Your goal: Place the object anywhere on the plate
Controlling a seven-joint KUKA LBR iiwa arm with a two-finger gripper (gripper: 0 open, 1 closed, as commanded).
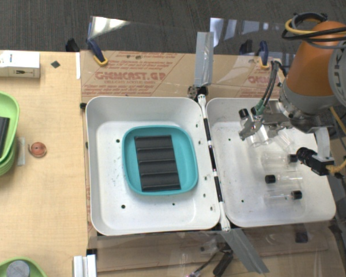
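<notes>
Clear plastic tube with a black cap [284,195], is that the object to move? asks Ines.

Most likely, says Tom, though it is faint against the white. Start wide: the pale wooden worktop [46,212] carries two shallow white bins side by side, one for picking and one for placing, I'd guess.

So the right white bin [236,206] is the source?

It seems so. The tube lies loose on its floor near the front wall, with a second small black-capped clear piece [270,179] just beside it. The grey arm with the orange band [317,68] leans in over that bin, which fits a pick.

And the left white bin [104,212]?

It holds the square teal plate [187,154] in the middle, a black ribbed slab [157,163] already lying on it.

The pincer [259,128]?

It hangs over the right bin's back half, apart from the tube. Clenched or released, I cannot tell, and I see nothing gripped.
</notes>
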